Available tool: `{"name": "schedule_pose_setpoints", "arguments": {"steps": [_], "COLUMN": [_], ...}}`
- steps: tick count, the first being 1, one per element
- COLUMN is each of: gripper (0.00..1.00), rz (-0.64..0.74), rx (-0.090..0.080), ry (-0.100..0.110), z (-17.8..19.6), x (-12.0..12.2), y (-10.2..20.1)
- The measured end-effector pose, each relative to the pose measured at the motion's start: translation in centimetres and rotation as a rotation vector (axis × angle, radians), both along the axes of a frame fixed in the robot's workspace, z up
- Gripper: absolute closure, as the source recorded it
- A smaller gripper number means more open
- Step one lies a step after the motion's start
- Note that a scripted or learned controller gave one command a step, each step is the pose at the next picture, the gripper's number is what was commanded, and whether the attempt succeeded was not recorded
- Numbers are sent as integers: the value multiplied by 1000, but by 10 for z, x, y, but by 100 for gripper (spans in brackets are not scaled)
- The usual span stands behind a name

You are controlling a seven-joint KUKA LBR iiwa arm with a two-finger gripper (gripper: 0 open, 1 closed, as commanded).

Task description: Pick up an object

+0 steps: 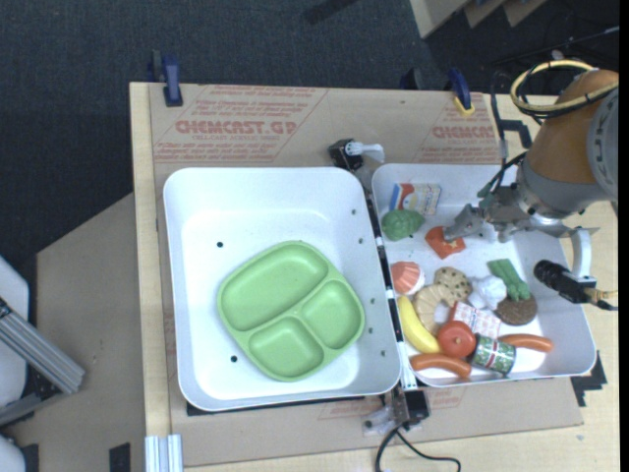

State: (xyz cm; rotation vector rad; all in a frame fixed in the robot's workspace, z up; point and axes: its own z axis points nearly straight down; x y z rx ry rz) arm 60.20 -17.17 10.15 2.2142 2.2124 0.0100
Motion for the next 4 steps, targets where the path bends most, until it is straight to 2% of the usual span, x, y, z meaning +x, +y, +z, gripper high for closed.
{"name": "schedule_pose_setpoints", "arguments": {"steps": [1,2,3,4], "gripper": [0,0,0,0], "rz": [3,-3,-3,2], "rx": [0,-1,2,-4], "ry": [1,-8,-5,-1], "z": [-11,-10,-11,31], "x": [-10,-75,-118,-22], "y": [54,74,50,-11]}}
